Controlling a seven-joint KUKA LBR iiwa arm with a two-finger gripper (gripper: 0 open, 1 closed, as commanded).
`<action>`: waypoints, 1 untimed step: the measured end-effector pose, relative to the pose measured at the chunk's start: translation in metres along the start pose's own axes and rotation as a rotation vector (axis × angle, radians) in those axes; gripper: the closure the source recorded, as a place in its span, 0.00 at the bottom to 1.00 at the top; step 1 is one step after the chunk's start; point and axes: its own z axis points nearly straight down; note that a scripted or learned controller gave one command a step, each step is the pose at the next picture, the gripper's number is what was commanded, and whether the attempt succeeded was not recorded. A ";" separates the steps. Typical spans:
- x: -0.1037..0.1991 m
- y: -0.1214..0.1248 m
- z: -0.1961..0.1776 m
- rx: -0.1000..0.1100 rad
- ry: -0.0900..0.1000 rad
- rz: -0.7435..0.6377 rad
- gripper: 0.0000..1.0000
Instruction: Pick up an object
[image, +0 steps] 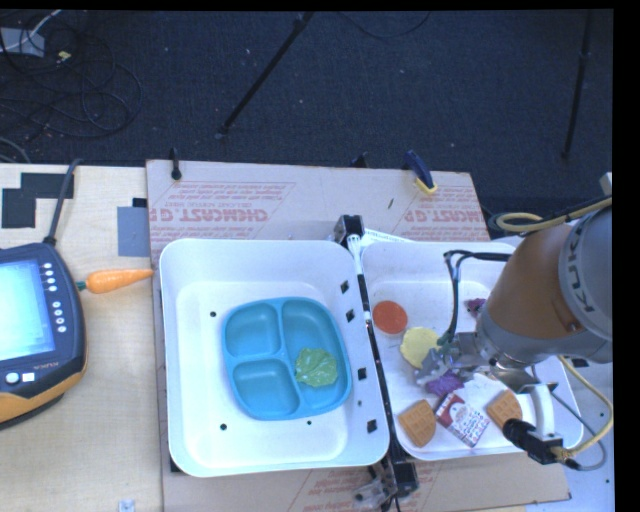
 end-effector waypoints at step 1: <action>0.078 -0.011 -0.093 0.000 0.004 -0.013 1.00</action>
